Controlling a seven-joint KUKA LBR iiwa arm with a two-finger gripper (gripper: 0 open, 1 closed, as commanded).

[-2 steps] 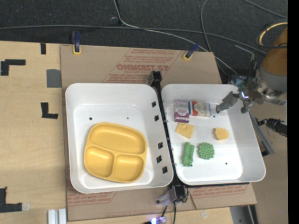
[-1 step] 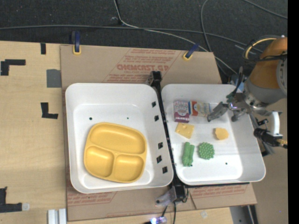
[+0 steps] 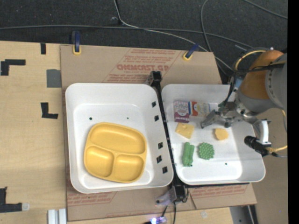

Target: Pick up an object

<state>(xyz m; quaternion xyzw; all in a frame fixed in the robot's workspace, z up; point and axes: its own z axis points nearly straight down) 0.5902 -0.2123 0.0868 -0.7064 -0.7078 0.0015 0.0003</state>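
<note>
The tool (image 3: 211, 120) hangs open and empty in the right bin (image 3: 252, 171). Just right of it lies a small yellow block (image 3: 221, 134), probably light and stiff; grip its flat sides

My right bin (image 3: 252, 174) is crowded in the middle: carton (image 3: 181, 110) at the back, cheese wedge (image 3: 185, 130), green stick (image 3: 188, 154), green ball (image 3: 206, 150) and yellow lump (image 3: 221, 134) near one another. Its front right floor lies open. The yellow tray (image 3: 115, 151) takes most of the left bin (image 3: 77, 125), leaving bare floor behind it
</note>
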